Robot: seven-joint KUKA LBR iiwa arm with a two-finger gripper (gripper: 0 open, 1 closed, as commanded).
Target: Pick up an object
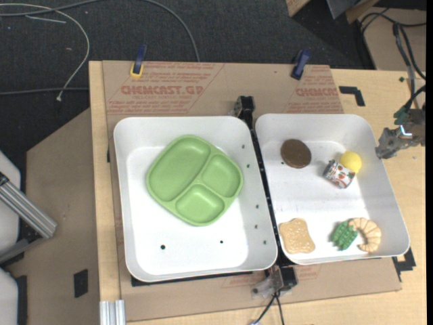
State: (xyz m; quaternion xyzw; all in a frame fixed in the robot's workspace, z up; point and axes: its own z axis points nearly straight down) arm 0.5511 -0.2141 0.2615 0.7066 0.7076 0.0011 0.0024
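Tray [195, 179] green, smooth, three-compartment; croissant [369, 233] ridged, crescent; end effector [396, 139] state cannot tell.

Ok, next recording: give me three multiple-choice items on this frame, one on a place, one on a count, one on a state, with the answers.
1. Where does the green divided plate lie?
A. In the left bin
B. In the right bin
C. On the cardboard outside the bins

2. How many items lie in the right bin?
A. Three
B. Six
C. Nine

3. How does the small can rest?
A. Standing upright
B. Tipped on its side
C. Stacked on the toast

Answers:
1. A: the plate sits alone in the left bin.
2. B: brown disc, can, yellow ball, toast slice, green piece, croissant.
3. B: its side faces up, next to the ball.
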